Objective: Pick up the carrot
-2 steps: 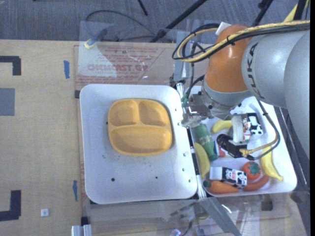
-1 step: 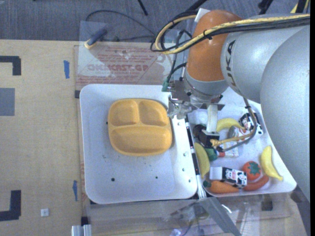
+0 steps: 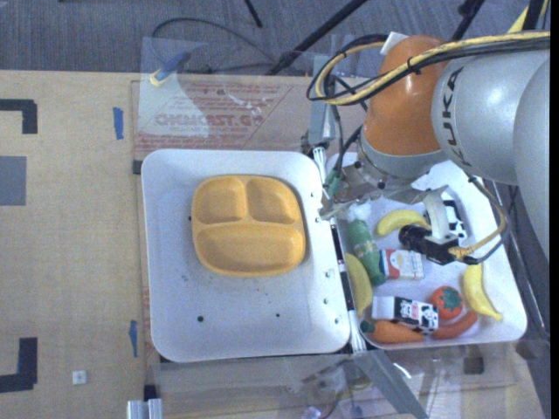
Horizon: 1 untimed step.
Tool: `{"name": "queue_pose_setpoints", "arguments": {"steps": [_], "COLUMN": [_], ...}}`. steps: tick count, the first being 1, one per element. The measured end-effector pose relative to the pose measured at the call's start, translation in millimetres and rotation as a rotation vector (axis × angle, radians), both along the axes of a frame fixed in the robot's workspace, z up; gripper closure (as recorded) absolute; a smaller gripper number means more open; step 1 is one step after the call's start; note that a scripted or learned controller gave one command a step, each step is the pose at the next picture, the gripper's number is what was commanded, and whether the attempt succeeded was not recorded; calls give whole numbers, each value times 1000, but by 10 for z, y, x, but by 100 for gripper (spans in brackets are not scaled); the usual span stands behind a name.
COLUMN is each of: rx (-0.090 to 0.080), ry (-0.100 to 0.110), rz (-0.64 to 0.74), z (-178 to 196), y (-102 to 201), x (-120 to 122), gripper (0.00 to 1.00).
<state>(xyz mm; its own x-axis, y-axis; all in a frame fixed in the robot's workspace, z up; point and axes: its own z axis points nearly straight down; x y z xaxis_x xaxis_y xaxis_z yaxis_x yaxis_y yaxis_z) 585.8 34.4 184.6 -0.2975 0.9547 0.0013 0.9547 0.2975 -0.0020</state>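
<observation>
Left white shallow bin (image 3: 166,260): set at centre frame on the tan bench (image 3: 61,234). One yellow three-compartment plastic plate (image 3: 249,223) is held in its upper half.

Right white shallow bin (image 3: 511,308): placed at right of frame, touching the left bin along one side. The following are held in it:
- orange toy carrot (image 3: 395,332), laid flat along the lower edge of the bin, at lower right of frame, just beside a small black-and-white carton (image 3: 413,312);
- red toy tomato with green top (image 3: 447,300), near the carrot's right end;
- curved red toy chilli (image 3: 460,325), below the tomato;
- green toy bottle (image 3: 363,248), at the bin's left side;
- yellow toy bananas, one upper centre (image 3: 399,222), one at the right edge (image 3: 476,291), one at the left edge (image 3: 358,282);
- small white and red carton (image 3: 404,264), at the middle.

Grey arm with orange band (image 3: 410,99): seen at upper right, above the right bin. The pincer (image 3: 345,201) is placed over the bin's upper left corner, well apart from the carrot; whether it is clenched or released cannot be told.
</observation>
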Motion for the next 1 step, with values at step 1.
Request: {"name": "queue_pose_setpoints", "arguments": {"steps": [1], "rx": [-1], "ry": [-5], "rz": [-52], "z": [424], "y": [169], "x": [-158], "gripper": [100]}}
